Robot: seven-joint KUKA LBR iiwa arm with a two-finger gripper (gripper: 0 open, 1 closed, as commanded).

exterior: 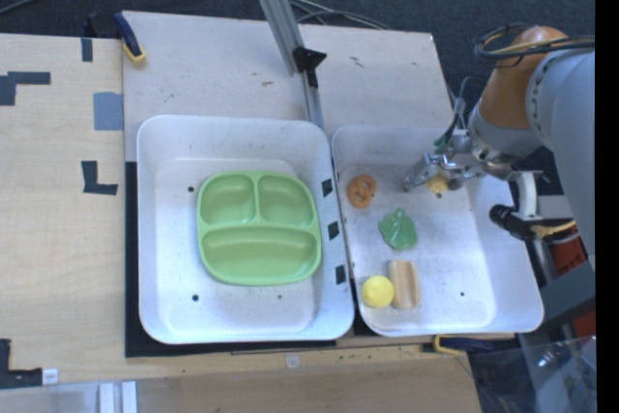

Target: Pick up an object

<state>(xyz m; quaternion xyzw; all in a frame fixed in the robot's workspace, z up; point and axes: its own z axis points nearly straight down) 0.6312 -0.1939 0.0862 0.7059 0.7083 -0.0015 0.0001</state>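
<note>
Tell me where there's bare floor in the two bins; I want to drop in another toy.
Left white bin: only thin strips around the green divided plate. Right white bin: open floor right of the green leafy toy and tan block. Crowded by the divider: orange round toy, yellow ball. The gripper occupies the upper part.

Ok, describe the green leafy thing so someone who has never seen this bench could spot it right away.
Find the right bin, the one without the green plate. Near its middle lies the leafy piece, below the gripper and above the tan block. It is the one green item in that bin; its neighbours are an orange ball and a yellow ball.
</note>
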